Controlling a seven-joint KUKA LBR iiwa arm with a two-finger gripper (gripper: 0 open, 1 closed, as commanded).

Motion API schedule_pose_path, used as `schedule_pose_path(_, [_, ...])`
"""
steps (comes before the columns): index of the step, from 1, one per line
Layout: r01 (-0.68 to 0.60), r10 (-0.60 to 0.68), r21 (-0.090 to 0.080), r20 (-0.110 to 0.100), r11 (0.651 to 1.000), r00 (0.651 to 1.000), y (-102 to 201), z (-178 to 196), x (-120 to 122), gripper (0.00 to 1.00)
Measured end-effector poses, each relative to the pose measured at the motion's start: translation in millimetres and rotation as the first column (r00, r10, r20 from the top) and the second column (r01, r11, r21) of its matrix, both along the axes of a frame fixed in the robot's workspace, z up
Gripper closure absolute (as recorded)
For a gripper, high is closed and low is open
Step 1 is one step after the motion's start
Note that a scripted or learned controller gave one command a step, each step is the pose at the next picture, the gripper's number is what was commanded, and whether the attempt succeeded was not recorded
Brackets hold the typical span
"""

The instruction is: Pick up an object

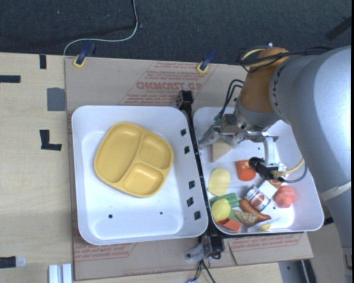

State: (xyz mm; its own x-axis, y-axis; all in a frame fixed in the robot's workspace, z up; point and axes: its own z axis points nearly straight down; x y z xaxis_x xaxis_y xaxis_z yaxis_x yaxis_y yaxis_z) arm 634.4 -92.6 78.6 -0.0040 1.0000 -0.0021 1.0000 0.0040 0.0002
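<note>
Grey arm reaches into the right bin (307, 220) from its far right corner, the gripper (223, 135) low near the far left wall; whether it is apart or together, you cannot tell. Aim for 1 item standing clear of the others. A pale wedge block (220, 151) lies just beside the gripper, toward the near edge; the yellow ball (219, 181) sits farther on, crowded by other toys.

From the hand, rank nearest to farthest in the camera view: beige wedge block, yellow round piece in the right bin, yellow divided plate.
1. Beige wedge block, right bin, just below the hand.
2. Yellow round piece, right bin, lower.
3. Yellow divided plate, left bin.
</note>
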Motion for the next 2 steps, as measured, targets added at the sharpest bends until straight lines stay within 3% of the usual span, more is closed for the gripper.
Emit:
schedule_pose_path(1, [0.002, -0.002, 0.001, 0.000, 1.000, 1.000, -1.2, 16.1, 0.0, 1.00])
schedule_pose_path(2, [-0.005, 0.005, 0.006, 0.006, 1.000, 1.000, 70.2, 119.6, -31.3, 1.00])
